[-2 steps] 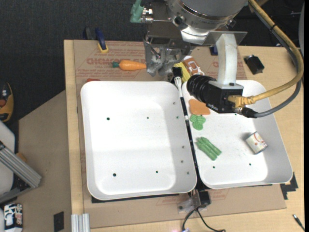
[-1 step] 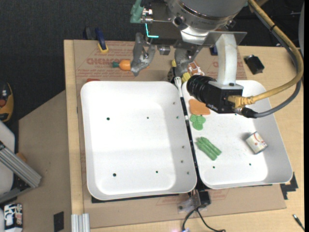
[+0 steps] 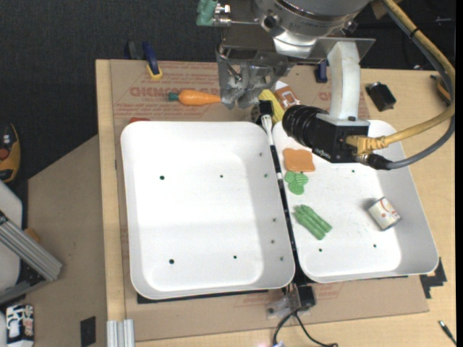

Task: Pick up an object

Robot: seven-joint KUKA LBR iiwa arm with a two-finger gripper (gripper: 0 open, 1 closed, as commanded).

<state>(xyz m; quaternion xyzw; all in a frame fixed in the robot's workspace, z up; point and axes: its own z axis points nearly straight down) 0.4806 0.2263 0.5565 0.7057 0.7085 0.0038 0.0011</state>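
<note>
Claw hangs over the right bin's far corner, probably lining up a grab. Can't tell its state

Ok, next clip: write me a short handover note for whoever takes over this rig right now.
Gripper: up at the far edge of the bins, beside the toy carrot that lies on the bench outside them; nothing seen between its fingers.
Right bin: orange slice, round green piece, long green vegetable, small white can.
Left bin: no pickable items seen.
Done: no pick yet.
Left: grasp one object and lift it.
</note>
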